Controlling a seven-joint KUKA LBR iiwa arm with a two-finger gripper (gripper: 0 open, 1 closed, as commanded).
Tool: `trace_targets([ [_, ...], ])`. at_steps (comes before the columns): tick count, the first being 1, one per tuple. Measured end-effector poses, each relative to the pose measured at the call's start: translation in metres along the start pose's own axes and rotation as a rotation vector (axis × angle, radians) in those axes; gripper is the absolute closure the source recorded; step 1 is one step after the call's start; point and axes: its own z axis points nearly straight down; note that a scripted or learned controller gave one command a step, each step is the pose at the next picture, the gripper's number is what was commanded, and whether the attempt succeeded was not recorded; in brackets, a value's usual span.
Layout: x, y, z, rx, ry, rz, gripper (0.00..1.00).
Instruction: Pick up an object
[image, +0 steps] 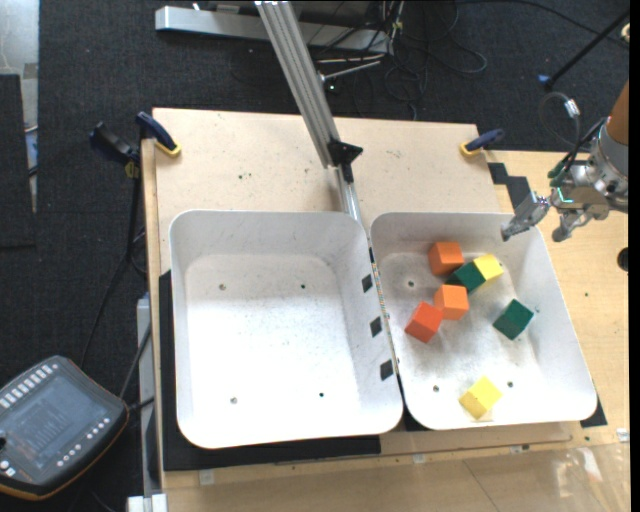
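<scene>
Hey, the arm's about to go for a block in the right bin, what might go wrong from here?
Two risks. The orange blocks, green block and yellow block sit bunched together, so the gripper may nudge neighbours or catch two. It also hovers near the right bin's upper rim, so a descent there might clip the wall.

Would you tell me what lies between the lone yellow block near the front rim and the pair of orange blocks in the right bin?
In the camera view, only bare white bin floor lies between the lone yellow block and the orange pair.
</scene>
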Motion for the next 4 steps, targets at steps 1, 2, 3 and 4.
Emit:
trace_targets([
  [1, 0.0, 0.001, -0.003, -0.004, -0.002, -0.002, 0.0],
  [2, 0.008, -0.007, 0.049, 0.0, 0.0, 0.001, 0.0],
  [3, 0.008, -0.011, 0.093, 0.0, 0.0, 0.002, 0.0],
  [4, 0.009, -0.017, 0.137, -0.01, -0.001, 0.003, 0.0],
])
